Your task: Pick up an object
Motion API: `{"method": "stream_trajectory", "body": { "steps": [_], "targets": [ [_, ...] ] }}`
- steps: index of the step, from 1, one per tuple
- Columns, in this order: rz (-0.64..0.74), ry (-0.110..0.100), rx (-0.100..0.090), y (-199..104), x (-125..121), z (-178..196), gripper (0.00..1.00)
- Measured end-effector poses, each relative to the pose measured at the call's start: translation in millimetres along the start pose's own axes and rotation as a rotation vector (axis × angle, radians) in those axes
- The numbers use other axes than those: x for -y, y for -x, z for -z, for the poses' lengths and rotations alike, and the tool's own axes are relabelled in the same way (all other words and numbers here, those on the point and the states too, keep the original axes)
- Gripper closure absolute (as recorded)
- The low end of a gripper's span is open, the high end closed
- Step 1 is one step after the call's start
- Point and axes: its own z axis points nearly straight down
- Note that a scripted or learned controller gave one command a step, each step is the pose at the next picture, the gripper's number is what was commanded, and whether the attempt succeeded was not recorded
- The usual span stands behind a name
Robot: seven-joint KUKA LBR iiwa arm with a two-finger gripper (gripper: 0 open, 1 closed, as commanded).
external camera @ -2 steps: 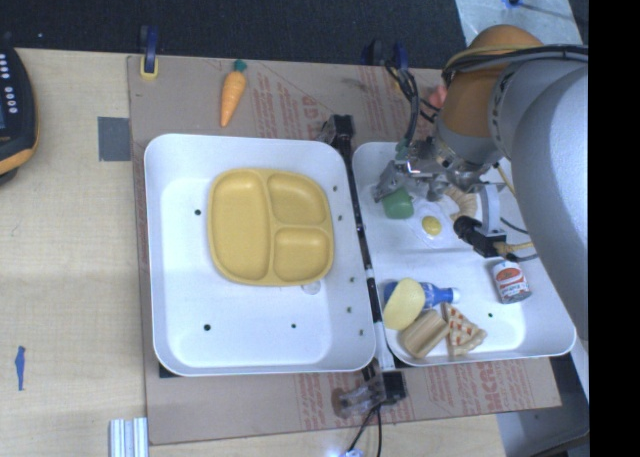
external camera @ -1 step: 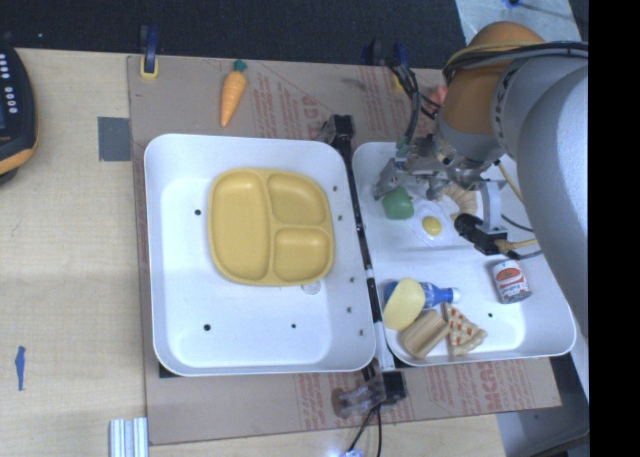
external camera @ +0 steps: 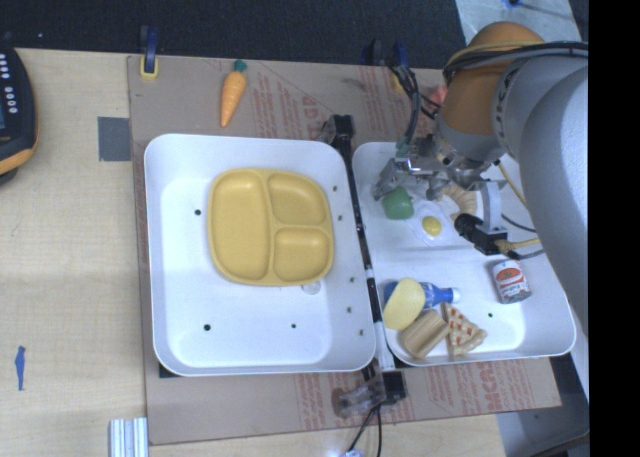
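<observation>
- The arm reaches in from the right, over the far end of the right bin.
- The gripper hangs low at the bin's far left corner, just above a green object.
- How far the jaws stand apart I cannot tell; metal parts and cables hide them, and nothing shows between them.
- The green object lies in the bin, right under the gripper, touching or nearly so.
- A small yellow piece lies just right of it.
- A red and white can lies nearer, by the bin's right side.
- At the near edge of the bin sit a yellow disc, a blue bottle, a tan block and a pizza slice, crowded together.
- The left bin holds a yellow divided plate, lying flat at its middle.
- A toy carrot lies on the board beyond the left bin, well apart from the gripper.
- A dark device sits at the far left edge of the bench.
</observation>
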Motion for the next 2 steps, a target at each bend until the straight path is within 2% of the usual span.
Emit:
{"method": "stream_trajectory", "body": {
  "steps": [2],
  "targets": [
    [-0.004,0.001,0.0,4.3,0.1,0.1,0.0]
  ]
}}
